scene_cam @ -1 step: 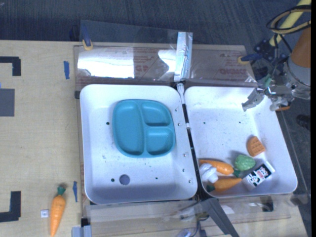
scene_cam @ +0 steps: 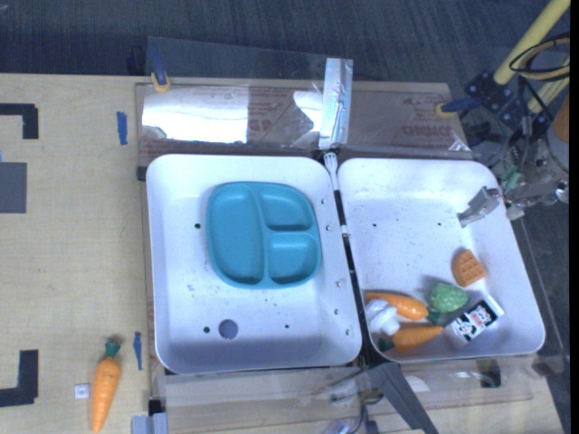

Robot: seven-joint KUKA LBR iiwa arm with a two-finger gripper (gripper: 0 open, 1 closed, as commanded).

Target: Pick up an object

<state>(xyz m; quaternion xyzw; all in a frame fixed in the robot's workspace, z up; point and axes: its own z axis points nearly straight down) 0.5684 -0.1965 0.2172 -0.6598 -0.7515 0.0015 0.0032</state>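
Now nothing is picked up yet. The toys are piled in the near corner of the right bin [scene_cam: 507, 242]: an orange bun-like piece [scene_cam: 468, 267], a green lump [scene_cam: 446, 297], two carrots [scene_cam: 398, 306] and a black-and-white box [scene_cam: 476, 318]. All of them are seen below and to the left of the gripper [scene_cam: 477, 206], well apart from it. Whether it is open or closed cannot be told. It is judged that reaching is still to be done: one toy must be chosen and the gripper lowered onto it.
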